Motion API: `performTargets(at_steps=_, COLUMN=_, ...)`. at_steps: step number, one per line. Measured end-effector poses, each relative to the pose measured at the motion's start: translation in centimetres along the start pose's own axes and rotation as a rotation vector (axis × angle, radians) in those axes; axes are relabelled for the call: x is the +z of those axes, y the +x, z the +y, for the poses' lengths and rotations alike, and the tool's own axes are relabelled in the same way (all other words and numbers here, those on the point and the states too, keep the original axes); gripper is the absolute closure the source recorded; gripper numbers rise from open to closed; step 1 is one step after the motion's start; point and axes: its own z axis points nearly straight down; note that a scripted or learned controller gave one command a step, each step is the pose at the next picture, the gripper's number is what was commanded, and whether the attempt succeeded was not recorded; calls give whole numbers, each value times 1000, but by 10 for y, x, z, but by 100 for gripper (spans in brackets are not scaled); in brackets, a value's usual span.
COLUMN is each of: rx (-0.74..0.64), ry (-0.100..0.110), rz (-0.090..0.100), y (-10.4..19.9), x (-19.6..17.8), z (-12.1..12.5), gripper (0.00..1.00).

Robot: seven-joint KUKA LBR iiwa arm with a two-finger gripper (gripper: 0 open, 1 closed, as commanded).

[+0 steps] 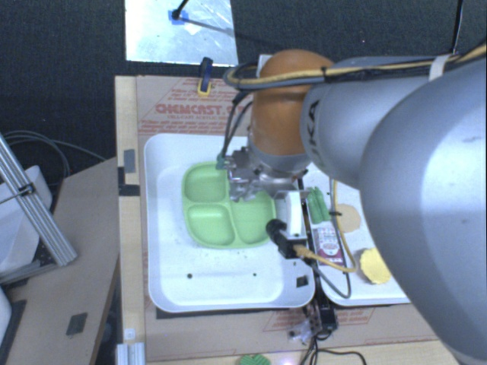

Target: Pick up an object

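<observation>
The large grey arm (396,166) is cut off by the right and bottom edges and hides most of the right-hand shallow white bin (380,295). The orange band (283,109) and wrist cover the upper right compartment of the green divided plastic tray (217,207). The jaws' state cannot be told.

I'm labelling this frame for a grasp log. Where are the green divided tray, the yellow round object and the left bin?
green divided tray (209,220): camera view, on its lower left compartment.
yellow round object (374,266): camera view, on its visible middle, in the right bin.
left bin (221,286): camera view, on its bare floor near the front.
</observation>
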Motion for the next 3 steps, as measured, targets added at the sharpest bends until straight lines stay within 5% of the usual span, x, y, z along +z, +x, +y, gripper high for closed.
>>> performTargets(at_steps=1, rx=9, ry=-7, rz=-2, y=-14, x=-70, z=-4, gripper=100)
performTargets(at_steps=2, rx=17, ry=1, rz=-6, y=-62, x=-44, z=-4, gripper=100)
performTargets(at_steps=3, rx=19, ry=-3, rz=-7, y=-140, x=-56, z=4, gripper=100)
